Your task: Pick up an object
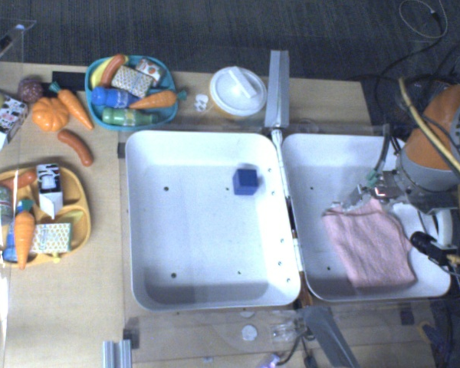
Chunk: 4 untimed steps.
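Bins first: my left bin holds a blue cube near its upper right corner. Right of it, the other bin holds a pink cloth, with my gripper at the cloth's upper edge. No writing is legible to me.

Blue cube; pink cloth; white bins; orange pumpkin, yellow tray

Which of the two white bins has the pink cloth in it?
The right-hand shallow white bin, nearest the arm: the pink cloth lies crumpled at its right side, by the gripper. The left-hand white bin holds a small blue cube instead.
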### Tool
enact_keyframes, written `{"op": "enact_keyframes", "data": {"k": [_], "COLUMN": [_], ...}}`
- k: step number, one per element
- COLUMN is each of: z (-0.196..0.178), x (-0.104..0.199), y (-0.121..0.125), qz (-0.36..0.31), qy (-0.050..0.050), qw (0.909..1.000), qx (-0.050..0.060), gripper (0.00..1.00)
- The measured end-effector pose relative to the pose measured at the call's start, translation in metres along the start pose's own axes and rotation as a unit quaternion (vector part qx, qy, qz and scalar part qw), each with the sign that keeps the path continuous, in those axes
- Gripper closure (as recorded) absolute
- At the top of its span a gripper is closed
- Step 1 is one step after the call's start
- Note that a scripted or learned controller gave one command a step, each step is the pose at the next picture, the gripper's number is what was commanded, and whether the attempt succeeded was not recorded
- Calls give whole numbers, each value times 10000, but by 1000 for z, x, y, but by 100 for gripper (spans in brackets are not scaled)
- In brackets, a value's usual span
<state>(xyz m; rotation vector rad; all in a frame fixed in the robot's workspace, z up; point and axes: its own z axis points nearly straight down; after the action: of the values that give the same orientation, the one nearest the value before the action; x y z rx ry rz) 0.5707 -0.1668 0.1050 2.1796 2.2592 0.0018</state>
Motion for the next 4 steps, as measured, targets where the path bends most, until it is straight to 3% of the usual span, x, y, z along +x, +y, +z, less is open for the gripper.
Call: {"op": "enact_keyframes", "data": {"k": [1,2,3,4], "z": [14,3,14,13], "x": [84,75,23,80], "y": [-17,2,-58,-74], "qz": [-805,-885,-1236,-2233], "qy": [-11,2,-35,-39], "qw": [9967,9961,9923,9747], "qx": [-79,-6,-75,-94], "gripper": [0,0,0,0]}}
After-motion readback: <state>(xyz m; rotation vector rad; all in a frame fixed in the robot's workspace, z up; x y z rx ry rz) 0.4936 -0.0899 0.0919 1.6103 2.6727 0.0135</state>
